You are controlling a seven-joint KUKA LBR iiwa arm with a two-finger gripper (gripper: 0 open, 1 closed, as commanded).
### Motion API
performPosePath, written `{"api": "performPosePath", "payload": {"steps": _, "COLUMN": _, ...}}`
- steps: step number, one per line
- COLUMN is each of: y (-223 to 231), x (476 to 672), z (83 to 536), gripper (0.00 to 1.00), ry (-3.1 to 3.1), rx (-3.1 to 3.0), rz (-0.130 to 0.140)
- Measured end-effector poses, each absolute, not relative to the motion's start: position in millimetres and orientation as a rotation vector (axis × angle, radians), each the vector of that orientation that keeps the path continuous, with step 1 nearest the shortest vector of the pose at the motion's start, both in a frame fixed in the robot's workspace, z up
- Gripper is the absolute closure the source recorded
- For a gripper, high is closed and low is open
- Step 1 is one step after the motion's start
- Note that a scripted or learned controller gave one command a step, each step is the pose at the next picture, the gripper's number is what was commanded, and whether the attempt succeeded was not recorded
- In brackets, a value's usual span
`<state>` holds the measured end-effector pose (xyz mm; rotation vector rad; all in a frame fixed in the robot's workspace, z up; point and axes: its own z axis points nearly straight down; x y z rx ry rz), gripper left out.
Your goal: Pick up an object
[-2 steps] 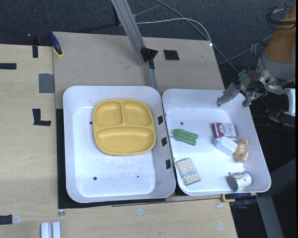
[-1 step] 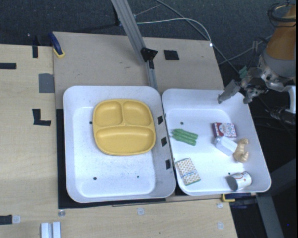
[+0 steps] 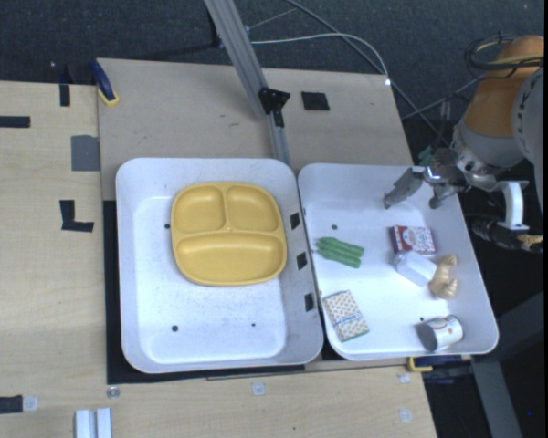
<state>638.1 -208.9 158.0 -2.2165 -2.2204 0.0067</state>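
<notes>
Wooden bench, two shallow white bins, arm over right bin's far edge.
Near edge: small white-grey can, patterned packet; mid: green pods, red-white box. Two-finger gripper spread open, holding nothing. Left bin: yellow divided plate.

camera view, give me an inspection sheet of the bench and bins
surface: bench bears left bin and right bin side by side
job's things: in the right bin, green item, red pack, white item, tan item, checked box, can
clutter: yellow tray in the left bin
grippers: tool over the right bin's far right corner, fingers apart, holding nothing
cables: white cables on the dark floor beyond the bench
surroundings: black tape marks on the bench, slanted metal pole
</notes>
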Motion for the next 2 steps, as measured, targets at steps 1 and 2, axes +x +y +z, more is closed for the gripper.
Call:
{"api": "performPosePath", "payload": {"steps": 1, "y": -205.5, "x": 639.3, "z": 93.2, "gripper": 0.00, "ry": -2.220, "rx": -2.215, "rz": 0.008}}
{"api": "performPosePath", "payload": {"steps": 2, "y": -204.9, "x": 639.8, "z": 85.4, "gripper": 0.00, "ry": -2.225, "rx": -2.220, "rz": 0.003}}
